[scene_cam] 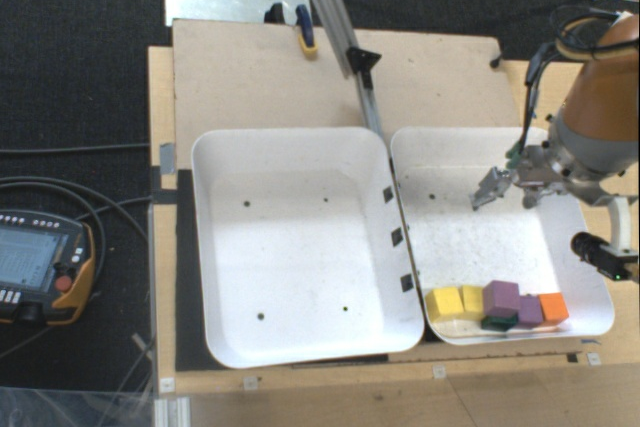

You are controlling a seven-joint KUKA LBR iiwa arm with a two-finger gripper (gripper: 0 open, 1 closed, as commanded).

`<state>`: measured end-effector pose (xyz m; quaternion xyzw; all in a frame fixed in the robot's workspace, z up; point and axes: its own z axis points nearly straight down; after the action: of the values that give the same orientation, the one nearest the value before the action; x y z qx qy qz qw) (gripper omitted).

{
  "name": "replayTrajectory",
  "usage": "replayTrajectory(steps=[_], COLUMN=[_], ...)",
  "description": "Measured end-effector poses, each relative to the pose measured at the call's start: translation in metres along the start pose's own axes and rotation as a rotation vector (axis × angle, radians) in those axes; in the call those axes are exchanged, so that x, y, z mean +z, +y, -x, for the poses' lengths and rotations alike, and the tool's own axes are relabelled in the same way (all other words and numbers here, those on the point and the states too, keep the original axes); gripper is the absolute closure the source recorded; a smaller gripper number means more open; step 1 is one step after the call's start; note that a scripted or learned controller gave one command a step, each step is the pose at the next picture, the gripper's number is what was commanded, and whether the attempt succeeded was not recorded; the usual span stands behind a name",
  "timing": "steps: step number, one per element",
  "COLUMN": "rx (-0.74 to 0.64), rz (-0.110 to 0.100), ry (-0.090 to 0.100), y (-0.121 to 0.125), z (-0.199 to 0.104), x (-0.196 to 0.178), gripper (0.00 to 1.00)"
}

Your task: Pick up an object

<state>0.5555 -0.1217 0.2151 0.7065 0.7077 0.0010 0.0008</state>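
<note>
Several small blocks lie along the front edge of the right bin [450, 155]: two yellow blocks [445, 303], a purple block [502, 295], a dark green block [498, 322], a lighter purple block [530, 312] and an orange block [553, 307]. My gripper [510, 194] hangs over the middle of the right bin, well behind the blocks. Its fingers [490, 186] are open, with nothing between them.
The left bin [290, 145] stands beside the right one, with black clips along their shared wall. A slanted metal pole [335, 10] crosses the bench at the back. A teach pendant [40, 265] lies on the floor at the left.
</note>
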Motion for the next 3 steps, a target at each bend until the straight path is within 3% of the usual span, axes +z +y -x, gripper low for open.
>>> replayTrajectory(steps=[1,2,3], rx=[0.0,-0.008,0.002], rz=[-0.009,0.004,0.0], ry=[0.003,0.001,-0.001], y=[-0.032,-0.069,-0.071], z=[-0.041,-0.078,-0.057], x=[0.11,0.02,0.025], gripper=[0.0,0.0,0.0])
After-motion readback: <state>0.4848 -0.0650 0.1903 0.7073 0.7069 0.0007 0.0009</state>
